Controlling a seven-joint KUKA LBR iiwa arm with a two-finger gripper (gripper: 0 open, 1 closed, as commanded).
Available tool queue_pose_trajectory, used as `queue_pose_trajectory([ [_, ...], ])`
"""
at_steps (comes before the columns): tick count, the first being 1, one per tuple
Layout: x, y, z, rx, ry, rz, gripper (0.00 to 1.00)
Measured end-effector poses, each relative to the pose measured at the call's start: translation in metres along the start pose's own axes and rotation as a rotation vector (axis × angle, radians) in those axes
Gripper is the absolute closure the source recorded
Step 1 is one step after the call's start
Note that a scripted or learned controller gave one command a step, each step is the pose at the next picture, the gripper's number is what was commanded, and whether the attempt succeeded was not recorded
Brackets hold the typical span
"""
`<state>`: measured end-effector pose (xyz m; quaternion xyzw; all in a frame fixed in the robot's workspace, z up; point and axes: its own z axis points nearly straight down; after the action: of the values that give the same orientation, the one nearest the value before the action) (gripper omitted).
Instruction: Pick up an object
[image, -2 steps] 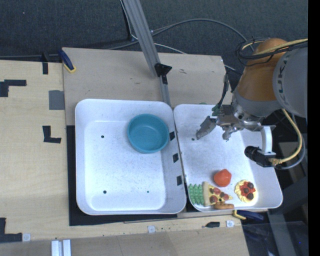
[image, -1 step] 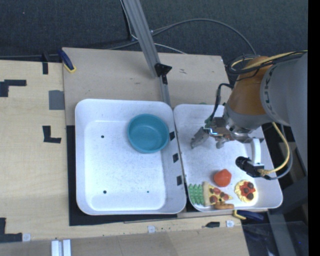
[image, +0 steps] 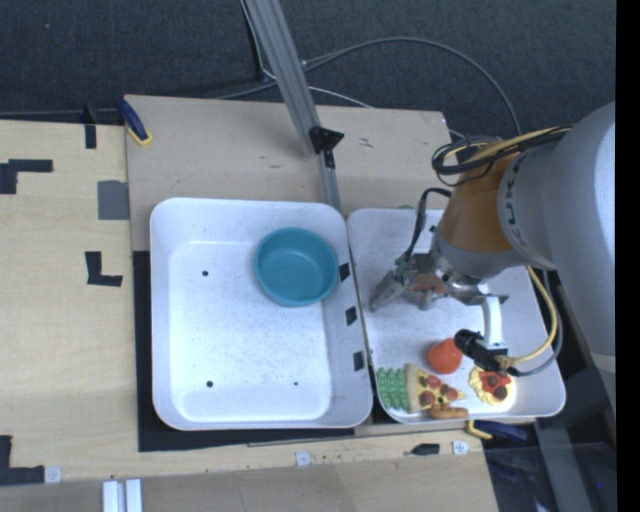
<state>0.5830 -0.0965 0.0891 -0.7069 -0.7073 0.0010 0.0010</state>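
My gripper (image: 390, 288) hangs low over the left part of the right bin (image: 385, 232), close to the wall it shares with the left bin. It points down and to the left, with bare bin floor beneath it. A red round toy (image: 444, 355) lies in the right bin below the gripper. Along that bin's front edge lie a green ridged piece (image: 393, 382), a pizza slice toy (image: 438, 392) and a yellow and red piece (image: 490, 386). A blue bowl (image: 296, 266) stands upright at the back right of the left bin (image: 190, 330).
The grey arm with its orange band (image: 480, 215) covers the back right of the right bin. A grey metal pole (image: 295, 85) slants in from the top down to the gap between the bins. Bare white floor fills most of the left bin.
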Motion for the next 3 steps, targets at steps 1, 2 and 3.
queue_pose_trajectory([
  [1,0.0,0.001,-0.013,-0.003,0.0,0.0,1.0],
  [2,0.001,-0.006,-0.072,-0.006,0.0,0.0,1.0],
  [3,0.0,-0.002,-0.114,-0.005,0.0,0.0,1.0],
])
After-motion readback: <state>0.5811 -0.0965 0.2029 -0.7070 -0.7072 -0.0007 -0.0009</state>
